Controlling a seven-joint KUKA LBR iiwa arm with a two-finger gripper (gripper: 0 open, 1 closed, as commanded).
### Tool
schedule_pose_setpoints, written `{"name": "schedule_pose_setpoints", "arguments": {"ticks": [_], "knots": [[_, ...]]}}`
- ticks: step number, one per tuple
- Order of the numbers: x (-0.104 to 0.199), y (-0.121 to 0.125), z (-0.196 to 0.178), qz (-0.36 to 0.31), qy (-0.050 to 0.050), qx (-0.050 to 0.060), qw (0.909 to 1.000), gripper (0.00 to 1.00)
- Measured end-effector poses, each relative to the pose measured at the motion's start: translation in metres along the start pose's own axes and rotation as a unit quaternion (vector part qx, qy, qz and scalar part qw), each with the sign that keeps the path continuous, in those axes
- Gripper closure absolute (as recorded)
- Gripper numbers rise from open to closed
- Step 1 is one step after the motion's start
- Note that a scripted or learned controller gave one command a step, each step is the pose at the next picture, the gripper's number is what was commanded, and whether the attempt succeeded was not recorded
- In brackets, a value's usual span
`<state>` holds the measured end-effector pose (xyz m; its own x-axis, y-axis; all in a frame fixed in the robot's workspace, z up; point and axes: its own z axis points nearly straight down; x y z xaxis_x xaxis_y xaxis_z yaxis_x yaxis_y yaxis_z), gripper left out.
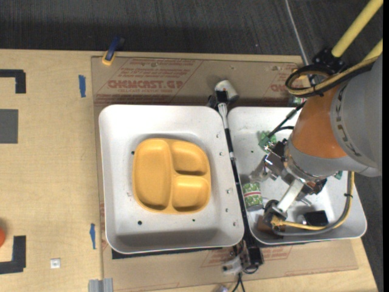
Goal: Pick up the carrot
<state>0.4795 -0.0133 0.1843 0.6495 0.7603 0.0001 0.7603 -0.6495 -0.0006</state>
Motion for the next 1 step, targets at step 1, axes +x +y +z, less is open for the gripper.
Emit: {"name": "schedule_pose_setpoints", "arguments": {"ticks": [1], "knots": [[0.0805,-0.067,0.0526,-0.103,-0.002,-0.005,0.9947,0.0]]}}
